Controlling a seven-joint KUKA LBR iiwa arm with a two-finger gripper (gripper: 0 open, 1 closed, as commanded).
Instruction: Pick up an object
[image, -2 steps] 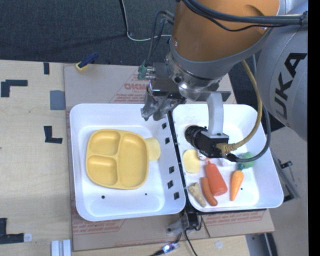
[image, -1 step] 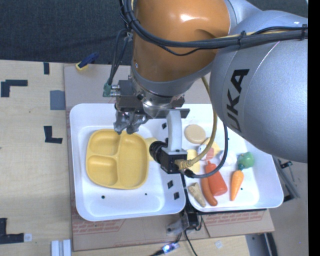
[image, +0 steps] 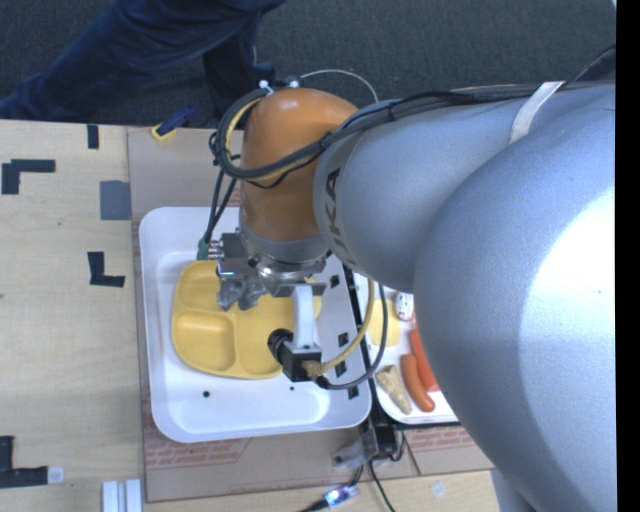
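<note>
Camera view: the grey arm (image: 480, 200) is reaching in from the right and taking up most of the frame, with its orange band (image: 285, 150) sitting over the left white bin (image: 160, 300). Black cables (image: 240, 170) are looping around the orange band and running down toward the wrist.

The gripper (image: 240, 290) is hanging below the band, right over the yellow divided tray (image: 215, 330), near the tray's upper edge. Grey metal parts are showing there, but the wrist is blocking the fingertips, so can't tell if the claw is spread, pressed together, or pinching anything. Can't tell if it's touching the tray either.

The yellow tray is lying flat inside the left bin, toward its left and middle, with at least two rounded compartments showing. Its right part is sitting under the wrist hardware. A white and black bracket (image: 300, 345) on the wrist is hanging over the tray's right side.

The right white bin (image: 440, 412) is mostly covered by the arm. In its visible strip an orange carrot-like piece (image: 420, 375) is lying lengthwise, with a pale beige piece (image: 392, 390) just beside it on the left.

Both bins are resting on brown cardboard (image: 170, 170) on top of the light wooden bench (image: 60, 340), which is carrying black tape marks (image: 100, 270).
</note>
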